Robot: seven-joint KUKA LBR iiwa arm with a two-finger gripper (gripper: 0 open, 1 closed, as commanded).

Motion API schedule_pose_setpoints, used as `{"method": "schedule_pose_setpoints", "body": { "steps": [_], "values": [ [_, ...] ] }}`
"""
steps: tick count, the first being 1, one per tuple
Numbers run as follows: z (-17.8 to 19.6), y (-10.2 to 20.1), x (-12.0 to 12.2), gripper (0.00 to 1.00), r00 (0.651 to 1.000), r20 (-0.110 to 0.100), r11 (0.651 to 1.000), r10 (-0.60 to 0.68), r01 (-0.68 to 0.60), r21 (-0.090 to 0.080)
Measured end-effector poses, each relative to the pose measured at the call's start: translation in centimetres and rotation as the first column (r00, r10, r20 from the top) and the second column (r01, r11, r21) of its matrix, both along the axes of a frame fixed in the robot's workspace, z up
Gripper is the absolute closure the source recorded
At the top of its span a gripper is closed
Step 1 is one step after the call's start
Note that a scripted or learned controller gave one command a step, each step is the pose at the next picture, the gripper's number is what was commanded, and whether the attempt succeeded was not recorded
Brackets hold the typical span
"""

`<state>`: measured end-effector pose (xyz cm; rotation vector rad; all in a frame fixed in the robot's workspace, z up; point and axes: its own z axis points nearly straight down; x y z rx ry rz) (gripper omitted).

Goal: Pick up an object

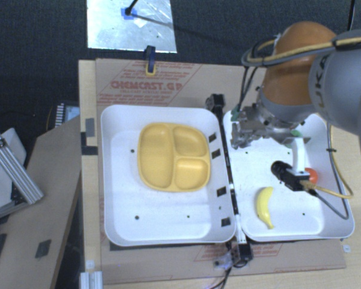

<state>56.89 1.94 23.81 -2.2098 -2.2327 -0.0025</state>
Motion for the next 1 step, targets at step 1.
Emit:
{"method": "schedule_pose_setpoints", "body": {
  "steps": [1],
  "values": [
    [-1.54, 5.43, -0.93, 1.0, 1.0, -0.001, 1.0, 0.0, 0.0, 0.001]
  ]
}}
